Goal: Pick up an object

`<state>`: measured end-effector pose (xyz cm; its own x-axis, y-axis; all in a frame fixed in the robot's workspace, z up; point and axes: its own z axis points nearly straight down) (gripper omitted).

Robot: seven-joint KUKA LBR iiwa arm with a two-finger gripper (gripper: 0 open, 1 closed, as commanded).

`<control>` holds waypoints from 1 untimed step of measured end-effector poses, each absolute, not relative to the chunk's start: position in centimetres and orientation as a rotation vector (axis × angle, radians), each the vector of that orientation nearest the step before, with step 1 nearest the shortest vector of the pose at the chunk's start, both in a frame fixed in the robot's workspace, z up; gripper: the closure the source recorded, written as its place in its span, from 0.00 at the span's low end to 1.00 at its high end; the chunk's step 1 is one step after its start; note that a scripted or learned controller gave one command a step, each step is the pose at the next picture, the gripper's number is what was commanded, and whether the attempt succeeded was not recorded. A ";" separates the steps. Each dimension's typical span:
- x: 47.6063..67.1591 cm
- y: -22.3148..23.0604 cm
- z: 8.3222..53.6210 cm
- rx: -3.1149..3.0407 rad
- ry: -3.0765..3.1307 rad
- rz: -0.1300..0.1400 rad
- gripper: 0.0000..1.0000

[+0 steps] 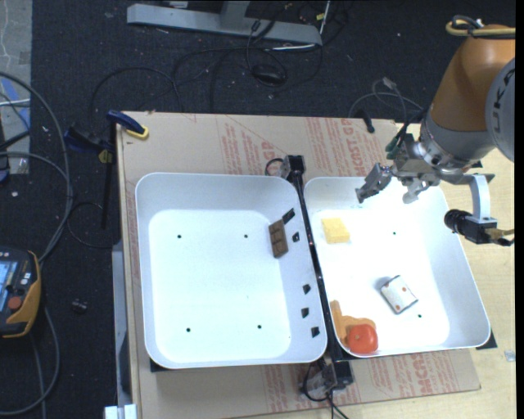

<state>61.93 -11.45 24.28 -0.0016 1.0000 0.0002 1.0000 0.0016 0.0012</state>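
Note:
My gripper [391, 187] hangs over the far edge of the right bin [458, 270], fingers spread open with nothing between them. A yellow block [336, 230] lies in that bin, below and left of the gripper. A small white and grey box [398, 294] rests near the bin's middle. At the bin's front left corner sits a red and orange toy [358, 331]. In the left bin [164, 245], a brown bar [278, 238] leans against the right wall.
The two bins stand side by side on a cardboard sheet [229, 139]. Cables and a metal bar [221, 20] lie on the dark floor behind. A handheld pendant [16, 290] sits at the left edge.

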 end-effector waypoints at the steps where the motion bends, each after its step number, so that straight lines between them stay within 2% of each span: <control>1: 65.1 -9.8 24.2 2.219 2.224 0.001 0.00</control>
